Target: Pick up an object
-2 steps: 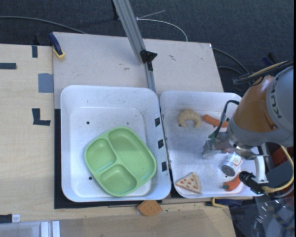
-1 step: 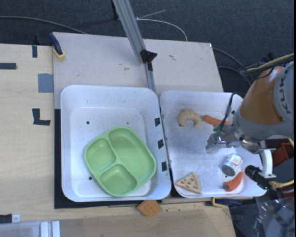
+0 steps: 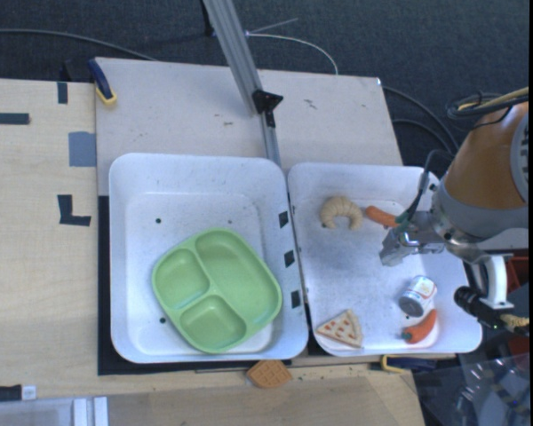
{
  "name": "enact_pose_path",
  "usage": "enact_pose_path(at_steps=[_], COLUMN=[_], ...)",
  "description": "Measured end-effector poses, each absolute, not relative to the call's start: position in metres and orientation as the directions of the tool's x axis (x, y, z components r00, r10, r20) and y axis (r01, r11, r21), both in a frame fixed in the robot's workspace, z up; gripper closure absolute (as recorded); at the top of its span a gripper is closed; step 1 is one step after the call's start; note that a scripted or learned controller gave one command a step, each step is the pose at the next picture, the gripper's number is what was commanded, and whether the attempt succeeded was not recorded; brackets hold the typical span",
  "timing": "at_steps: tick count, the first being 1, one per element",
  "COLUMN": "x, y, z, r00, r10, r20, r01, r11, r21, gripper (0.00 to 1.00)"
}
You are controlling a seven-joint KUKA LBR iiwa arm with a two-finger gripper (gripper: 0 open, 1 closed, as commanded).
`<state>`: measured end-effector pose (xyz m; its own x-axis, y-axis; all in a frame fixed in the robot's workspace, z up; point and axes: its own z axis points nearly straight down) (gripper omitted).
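Observation:
The right bin holds a tan croissant near its far side, with an orange carrot just right of it. A small silver can lies toward the front right, a red-orange pepper in front of it, and a sandwich wedge at the front left corner. My gripper hangs over the right bin, just in front of the carrot and behind the can. Nothing shows between its fingers.
The left bin carries a green divided plate. A grey pole slants down to the bins' shared far edge. A round cracker lies on the bench in front of the bins.

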<state>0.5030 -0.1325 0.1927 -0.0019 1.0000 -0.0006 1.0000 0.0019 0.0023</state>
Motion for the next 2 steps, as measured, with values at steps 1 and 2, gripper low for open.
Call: enact_pose_path(at_steps=[1, 2], x=[0.504, 0.505], y=[-0.142, -0.142], z=[0.241, 0.273], r00=[-0.001, -0.002], r10=[1.000, 1.000], r20=[-0.002, -0.001], r01=[1.000, 1.000], r11=[0.001, 0.002], r21=[0.004, 0.002], gripper=[1.00, 1.00])
